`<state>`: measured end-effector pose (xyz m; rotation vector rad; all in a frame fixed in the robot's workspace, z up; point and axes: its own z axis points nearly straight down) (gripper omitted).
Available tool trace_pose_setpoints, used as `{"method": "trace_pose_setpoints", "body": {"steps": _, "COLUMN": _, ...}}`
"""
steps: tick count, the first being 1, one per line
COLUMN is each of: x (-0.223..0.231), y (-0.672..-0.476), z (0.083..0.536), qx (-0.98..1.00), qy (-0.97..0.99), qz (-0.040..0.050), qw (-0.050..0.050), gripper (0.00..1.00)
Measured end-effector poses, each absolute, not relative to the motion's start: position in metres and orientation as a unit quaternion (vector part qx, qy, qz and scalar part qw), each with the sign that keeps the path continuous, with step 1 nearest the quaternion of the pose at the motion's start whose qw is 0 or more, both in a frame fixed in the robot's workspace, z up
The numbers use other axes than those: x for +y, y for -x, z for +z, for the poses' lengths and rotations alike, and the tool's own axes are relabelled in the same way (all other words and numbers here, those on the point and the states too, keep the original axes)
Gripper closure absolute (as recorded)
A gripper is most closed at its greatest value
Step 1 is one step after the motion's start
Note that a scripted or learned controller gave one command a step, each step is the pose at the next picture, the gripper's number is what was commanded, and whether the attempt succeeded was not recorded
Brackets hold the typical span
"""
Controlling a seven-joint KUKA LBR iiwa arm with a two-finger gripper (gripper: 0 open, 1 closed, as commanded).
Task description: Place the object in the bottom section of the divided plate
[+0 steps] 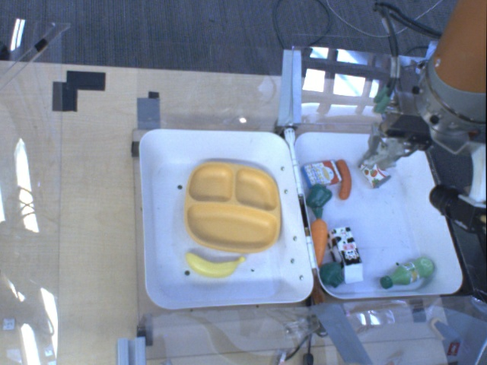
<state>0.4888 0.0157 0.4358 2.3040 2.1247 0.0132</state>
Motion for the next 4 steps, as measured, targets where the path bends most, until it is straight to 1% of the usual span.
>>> {"method": "trace_pose_setpoints", "body": {"steps": 1, "x": 0.005, "y": -0.514, "z": 0.365, "qx": 0.755, "qy": -0.656, "qz": 0.0014, "qw": 0.002, "gripper": 1.0}}
{"method": "trace_pose_setpoints", "body": {"steps": 2, "x": -0.046, "y": -0.488, "z": 0.319, "qx": 0.828, "qy": -0.56, "qz": 0.0017, "qw": 0.003, "gripper": 1.0}}
{"method": "trace_pose_setpoints", "body": {"steps": 3, "x": -0.13, "y": -0.49, "z": 0.241, "qx": 0.844, "qy": -0.537, "qz": 0.0008, "qw": 0.002, "gripper": 1.0}}
{"method": "trace_pose_setpoints", "body": {"steps": 4, "x": -0.158, "y": -0.489, "z": 0.215, "qx": 0.886, "qy": -0.463, "qz": 0.0011, "qw": 0.003, "gripper": 1.0}}
